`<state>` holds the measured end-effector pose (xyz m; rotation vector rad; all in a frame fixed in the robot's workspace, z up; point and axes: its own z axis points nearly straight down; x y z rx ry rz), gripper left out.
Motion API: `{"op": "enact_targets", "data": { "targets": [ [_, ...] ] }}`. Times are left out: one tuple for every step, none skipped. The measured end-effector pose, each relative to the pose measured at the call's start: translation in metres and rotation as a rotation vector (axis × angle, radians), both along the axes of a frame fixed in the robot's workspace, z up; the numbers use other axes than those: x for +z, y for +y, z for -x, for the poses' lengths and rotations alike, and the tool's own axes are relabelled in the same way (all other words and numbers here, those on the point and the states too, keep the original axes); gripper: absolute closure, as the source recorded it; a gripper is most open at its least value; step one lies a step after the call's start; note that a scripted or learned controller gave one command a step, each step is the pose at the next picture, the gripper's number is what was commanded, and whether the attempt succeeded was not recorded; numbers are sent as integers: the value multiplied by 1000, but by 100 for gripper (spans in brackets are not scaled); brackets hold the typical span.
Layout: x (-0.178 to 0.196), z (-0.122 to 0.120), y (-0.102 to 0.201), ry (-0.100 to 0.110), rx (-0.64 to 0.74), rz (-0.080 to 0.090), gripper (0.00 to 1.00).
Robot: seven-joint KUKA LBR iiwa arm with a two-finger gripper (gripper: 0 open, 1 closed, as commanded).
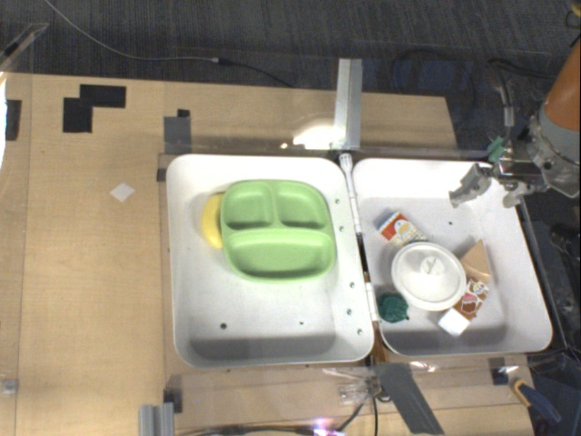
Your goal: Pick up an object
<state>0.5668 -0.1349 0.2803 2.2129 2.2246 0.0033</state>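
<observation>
Fingers on the gripper [471,186] look small and blurred from this slant, and I cannot tell whether they are apart or together. Largest in view is the wooden bench [82,271], which bears the two white bins side by side. The left bin [263,334] holds a green divided plate [277,230] lying flat in its far half, with a yellow object [211,222] sticking out from under the plate's left edge. The right bin [508,334] holds the small things that could be picked. The grey arm [556,148] reaches in from the right with its orange band [565,103] at the frame's edge, and the gripper sits over the far right part of this bin, above bare white floor and well apart from the clutter. Near the bin's middle is a round white bowl [428,274]. A tan wedge [477,262] touches the bowl's right side. A red and white carton [398,228] lies just beyond the bowl on the left. A red printed packet [472,300] lies just beside the bowl on its near right, with what may be a white block [452,322] next to it. A dark green lump [393,309] sits at the bowl's near left.
</observation>
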Motion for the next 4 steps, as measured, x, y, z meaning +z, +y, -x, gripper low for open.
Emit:
{"op": "enact_targets", "data": {
  "targets": [
    [-103, 79, -38, 2, -61, -1, 0],
    [-154, 67, -65, 1, -210, -2, 0],
    [-188, 43, -65, -12, -232, -1, 0],
    [-178, -40, -39, -3, 24, 0, 0]
  ]
}}
